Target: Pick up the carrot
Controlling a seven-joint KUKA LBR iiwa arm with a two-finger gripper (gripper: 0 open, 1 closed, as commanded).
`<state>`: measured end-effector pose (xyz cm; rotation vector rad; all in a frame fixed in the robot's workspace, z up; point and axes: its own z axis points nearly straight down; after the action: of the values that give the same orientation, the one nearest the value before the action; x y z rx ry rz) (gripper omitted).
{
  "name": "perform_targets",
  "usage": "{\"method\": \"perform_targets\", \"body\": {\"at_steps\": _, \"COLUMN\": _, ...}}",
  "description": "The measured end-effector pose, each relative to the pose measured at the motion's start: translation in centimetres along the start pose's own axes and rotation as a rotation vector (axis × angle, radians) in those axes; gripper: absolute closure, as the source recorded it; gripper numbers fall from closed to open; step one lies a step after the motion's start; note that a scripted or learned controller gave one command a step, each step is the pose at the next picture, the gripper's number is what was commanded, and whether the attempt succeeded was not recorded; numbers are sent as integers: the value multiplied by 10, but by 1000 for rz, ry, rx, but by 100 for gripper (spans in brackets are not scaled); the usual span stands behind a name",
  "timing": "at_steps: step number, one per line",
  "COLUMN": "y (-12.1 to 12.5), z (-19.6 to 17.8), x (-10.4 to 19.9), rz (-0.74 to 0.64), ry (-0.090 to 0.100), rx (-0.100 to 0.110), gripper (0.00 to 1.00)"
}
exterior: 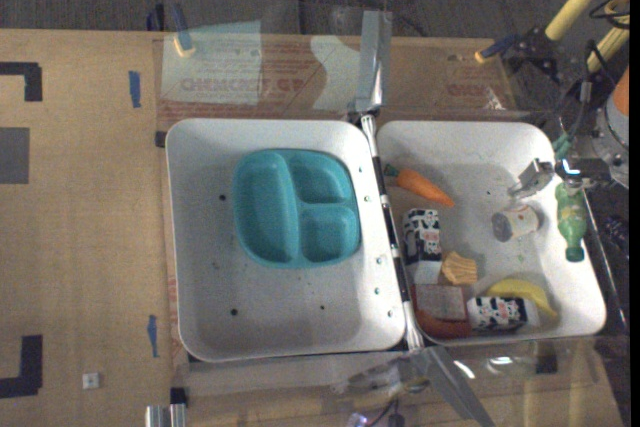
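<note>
Camera view — carrot (pixel 420 183) beside milk carton (pixel 422 233).

Glossy plastic teal tray (pixel 296 207); smooth white bins (pixel 200 245) (matt); wood bench (pixel 80 245).

Orange carrot (pixel 424 185) with a green top, a teal plate (pixel 297 206) in a white bin (pixel 200 315), a yellow banana (pixel 524 294), black-and-white cow-patterned cartons (pixel 423 232), a green bottle (pixel 570 221).

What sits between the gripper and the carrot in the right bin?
In the camera view, bare white bin floor separates the gripper from the carrot; the small grey cylinder lies below that line.
</note>
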<state>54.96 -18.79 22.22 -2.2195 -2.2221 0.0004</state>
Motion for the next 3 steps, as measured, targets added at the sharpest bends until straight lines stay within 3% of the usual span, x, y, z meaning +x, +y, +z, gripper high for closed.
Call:
{"method": "perform_targets", "body": {"at_steps": 1, "y": -11, "z": 79, "x": 82, "rz": -103, "ry": 0, "rx": 0, "gripper": 0}}
{"method": "perform_targets", "body": {"at_steps": 2, "y": 44, "z": 127, "x": 84, "rz": 199, "ry": -12, "rx": -8, "gripper": 0}}
{"method": "perform_targets", "body": {"at_steps": 3, "y": 102, "z": 134, "x": 76, "rz": 221, "ry": -8, "rx": 32, "gripper": 0}}
